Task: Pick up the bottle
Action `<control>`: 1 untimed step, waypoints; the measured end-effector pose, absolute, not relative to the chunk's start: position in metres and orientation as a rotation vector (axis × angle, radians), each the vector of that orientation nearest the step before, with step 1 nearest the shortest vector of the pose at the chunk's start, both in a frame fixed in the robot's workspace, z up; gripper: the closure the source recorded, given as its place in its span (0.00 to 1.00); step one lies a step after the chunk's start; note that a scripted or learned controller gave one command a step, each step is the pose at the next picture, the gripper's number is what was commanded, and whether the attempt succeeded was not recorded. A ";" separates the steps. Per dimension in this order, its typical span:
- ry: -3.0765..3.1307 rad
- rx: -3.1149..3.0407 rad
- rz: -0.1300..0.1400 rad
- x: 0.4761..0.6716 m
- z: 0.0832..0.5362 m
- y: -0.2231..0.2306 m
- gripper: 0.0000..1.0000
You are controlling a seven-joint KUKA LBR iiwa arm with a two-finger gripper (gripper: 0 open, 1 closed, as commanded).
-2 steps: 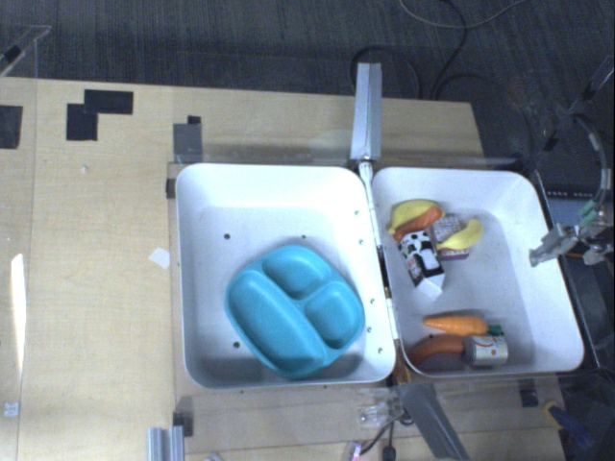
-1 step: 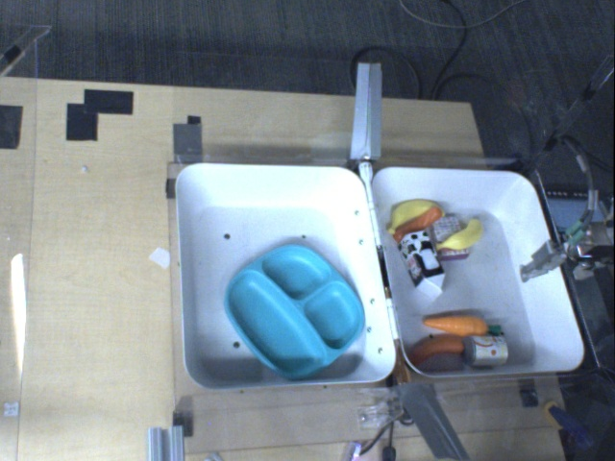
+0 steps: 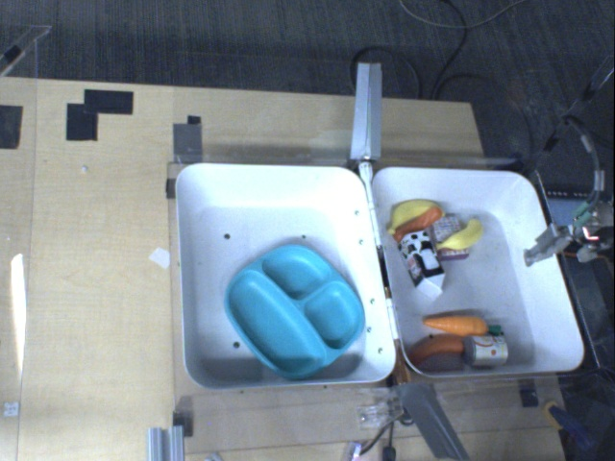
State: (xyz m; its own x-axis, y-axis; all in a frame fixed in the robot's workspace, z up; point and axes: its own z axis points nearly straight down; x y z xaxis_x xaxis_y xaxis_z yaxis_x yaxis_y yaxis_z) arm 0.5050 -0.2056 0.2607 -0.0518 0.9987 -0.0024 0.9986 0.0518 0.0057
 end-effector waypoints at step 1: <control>2.254 2.182 0.002 0.489 0.252 -0.206 0.00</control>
State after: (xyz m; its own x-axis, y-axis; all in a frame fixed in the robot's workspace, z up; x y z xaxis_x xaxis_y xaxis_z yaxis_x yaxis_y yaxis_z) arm 0.4890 -0.2055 0.2520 -0.0322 0.9995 -0.0021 0.9995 0.0322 0.0040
